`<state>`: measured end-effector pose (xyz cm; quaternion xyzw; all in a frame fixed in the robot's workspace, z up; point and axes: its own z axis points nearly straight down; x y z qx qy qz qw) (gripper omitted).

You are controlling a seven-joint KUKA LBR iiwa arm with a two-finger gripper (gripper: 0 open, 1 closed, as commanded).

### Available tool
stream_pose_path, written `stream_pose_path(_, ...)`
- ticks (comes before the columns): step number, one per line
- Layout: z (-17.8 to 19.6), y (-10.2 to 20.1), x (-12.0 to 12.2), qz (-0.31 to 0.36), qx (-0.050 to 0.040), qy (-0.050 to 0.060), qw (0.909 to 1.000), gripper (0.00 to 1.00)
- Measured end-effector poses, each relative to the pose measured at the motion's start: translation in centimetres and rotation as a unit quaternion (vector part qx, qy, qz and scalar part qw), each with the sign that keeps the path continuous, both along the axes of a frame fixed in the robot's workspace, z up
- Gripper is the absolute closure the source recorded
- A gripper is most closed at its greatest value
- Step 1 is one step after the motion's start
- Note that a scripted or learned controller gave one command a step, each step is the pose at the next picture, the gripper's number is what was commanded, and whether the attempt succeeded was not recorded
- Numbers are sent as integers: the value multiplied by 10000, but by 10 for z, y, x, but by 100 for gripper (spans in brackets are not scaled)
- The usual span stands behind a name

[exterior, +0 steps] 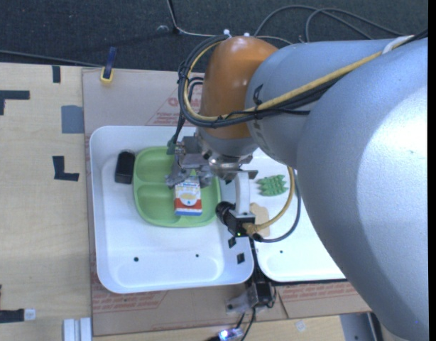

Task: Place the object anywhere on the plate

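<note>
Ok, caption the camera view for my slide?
Pincer over small carton on green plate, left bin.

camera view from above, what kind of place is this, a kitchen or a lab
Most likely a robot lab test bench, not a kitchen. A grey arm with an orange band reaches over two shallow white bins, its tool over a green plate by a small carton. Black tape marks sit on the wooden benchtop.

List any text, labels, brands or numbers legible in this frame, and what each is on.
None can be read.
Small carton on the green plate, under the hand: printed label in white, orange and blue, too blurred to read.
Cardboard sheet under the bins: faint red print, illegible.
</note>
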<state>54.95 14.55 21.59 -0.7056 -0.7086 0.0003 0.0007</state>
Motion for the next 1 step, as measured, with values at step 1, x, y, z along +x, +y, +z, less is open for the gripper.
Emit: stream_pose_path(1,0,-2,-1,-10,-9,7,10000,0)
